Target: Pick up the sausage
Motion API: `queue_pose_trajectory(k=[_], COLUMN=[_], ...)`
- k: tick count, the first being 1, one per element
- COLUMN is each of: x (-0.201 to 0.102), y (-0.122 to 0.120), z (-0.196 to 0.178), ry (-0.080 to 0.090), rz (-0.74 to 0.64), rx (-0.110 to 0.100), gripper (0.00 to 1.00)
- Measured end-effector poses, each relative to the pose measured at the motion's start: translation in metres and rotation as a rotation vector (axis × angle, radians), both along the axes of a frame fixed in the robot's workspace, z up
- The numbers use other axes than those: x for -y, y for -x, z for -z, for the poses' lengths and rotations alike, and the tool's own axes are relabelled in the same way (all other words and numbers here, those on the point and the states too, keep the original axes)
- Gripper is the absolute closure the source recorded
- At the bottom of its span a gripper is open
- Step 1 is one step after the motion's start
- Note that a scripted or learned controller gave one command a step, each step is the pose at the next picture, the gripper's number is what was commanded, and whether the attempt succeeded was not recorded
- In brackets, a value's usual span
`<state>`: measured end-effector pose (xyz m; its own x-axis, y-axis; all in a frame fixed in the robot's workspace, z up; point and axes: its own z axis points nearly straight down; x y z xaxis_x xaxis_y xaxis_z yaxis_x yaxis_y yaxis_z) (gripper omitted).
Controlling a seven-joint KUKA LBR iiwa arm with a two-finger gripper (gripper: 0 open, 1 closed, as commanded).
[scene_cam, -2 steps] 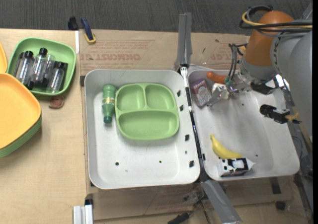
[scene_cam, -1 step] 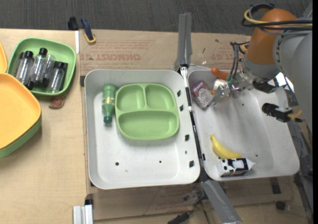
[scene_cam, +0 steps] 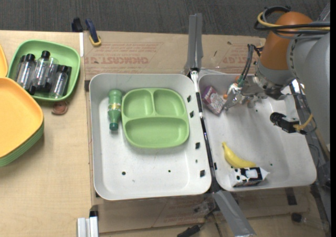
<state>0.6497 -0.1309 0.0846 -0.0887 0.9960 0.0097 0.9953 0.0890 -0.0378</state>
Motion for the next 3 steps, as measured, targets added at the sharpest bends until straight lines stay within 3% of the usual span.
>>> queue_pose_trajectory(k=[1, 2, 3], x=[0.078, 0.023, 0.069], y=[0.0, 0.034, 0.011], z=[-0.003, -0.018, -0.007], ry=[-0.003, 0.007, 0.007], rz=[0.105, -0.015, -0.016], rx=[0.003, 0.038, 0.038], gripper=[1.0, 1.0, 1.0])
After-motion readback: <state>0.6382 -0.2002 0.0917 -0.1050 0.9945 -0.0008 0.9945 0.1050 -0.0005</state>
